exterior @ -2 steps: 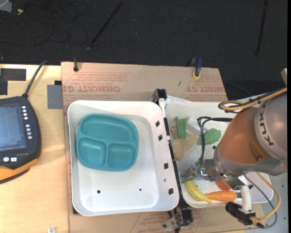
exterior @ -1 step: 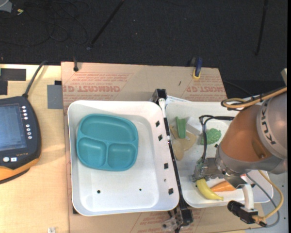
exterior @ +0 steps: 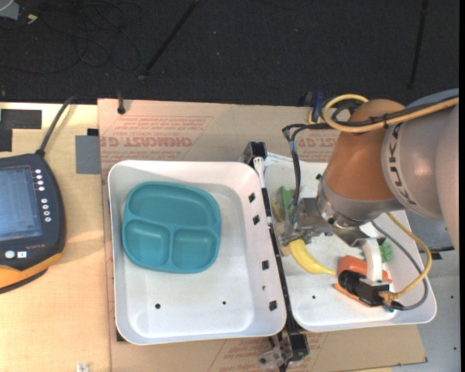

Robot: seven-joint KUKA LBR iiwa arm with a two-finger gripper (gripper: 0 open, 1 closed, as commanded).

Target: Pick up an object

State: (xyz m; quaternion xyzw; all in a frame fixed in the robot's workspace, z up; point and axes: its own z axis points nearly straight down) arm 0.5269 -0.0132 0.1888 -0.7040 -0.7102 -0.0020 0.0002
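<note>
My gripper [exterior: 298,225] hangs low over the left part of the right bin [exterior: 418,316], under the grey arm with its orange band. A yellow banana [exterior: 308,259] lies in that bin just below the gripper, its upper end close to it. An orange thing [exterior: 350,267] lies to the banana's right, partly covered by the robot's hardware. A small green piece [exterior: 385,249] peeks out by the arm, and a greenish thing [exterior: 283,201] lies near the bin's left wall beside the gripper. The arm hides much of this bin.
The left bin [exterior: 139,316] holds a teal divided plate [exterior: 170,227] in its upper left part. The black-clipped divider [exterior: 267,239] runs between the two bins. A tablet-like pendant [exterior: 15,208] sits on the bench at far left.
</note>
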